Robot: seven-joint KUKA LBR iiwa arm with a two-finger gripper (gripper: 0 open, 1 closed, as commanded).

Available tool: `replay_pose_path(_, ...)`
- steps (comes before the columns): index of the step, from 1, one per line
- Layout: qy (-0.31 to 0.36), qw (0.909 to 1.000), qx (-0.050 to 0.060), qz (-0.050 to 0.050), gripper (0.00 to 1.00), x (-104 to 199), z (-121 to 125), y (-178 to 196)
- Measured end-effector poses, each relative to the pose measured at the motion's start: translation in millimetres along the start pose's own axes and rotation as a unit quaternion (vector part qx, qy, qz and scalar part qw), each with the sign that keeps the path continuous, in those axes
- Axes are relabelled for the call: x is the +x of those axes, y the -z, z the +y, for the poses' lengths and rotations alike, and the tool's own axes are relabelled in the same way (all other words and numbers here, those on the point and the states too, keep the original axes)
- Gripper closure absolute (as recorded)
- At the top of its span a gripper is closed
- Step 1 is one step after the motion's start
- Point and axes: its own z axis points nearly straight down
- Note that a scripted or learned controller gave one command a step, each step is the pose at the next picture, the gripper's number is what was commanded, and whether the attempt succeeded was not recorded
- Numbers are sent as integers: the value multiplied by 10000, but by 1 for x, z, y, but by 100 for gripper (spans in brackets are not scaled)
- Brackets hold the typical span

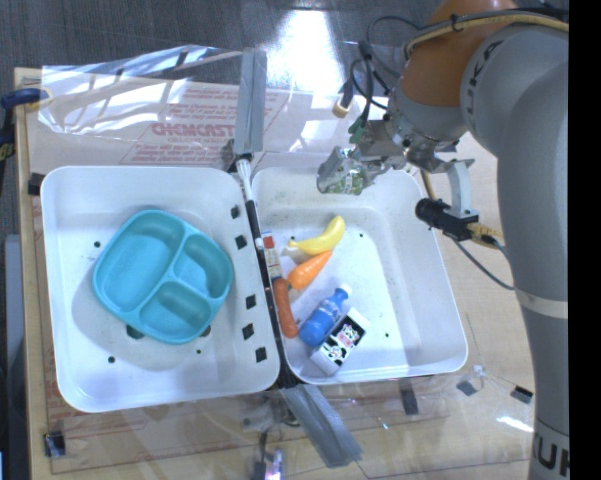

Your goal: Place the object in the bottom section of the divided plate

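Your pincer (342, 173) hangs over the far rim of the right bin (420, 298); the view is too blurred there to tell whether it is released, clenched or grasping anything. The candidates lie clustered against the divider side of that bin: banana (322, 237), carrot (310, 267), bottle (323, 317). The plate (162, 275) sits alone in the left bin, presumably kept bare for delivery.

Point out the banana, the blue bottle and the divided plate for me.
banana (321, 236): camera view, middle of its yellow curve.
blue bottle (323, 319): camera view, middle of its body.
divided plate (111, 259): camera view, floor of its left compartment.
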Motion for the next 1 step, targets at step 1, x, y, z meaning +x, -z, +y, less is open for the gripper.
replay_pose_path(1,-492,9988,10,0,100,86,-18,23)
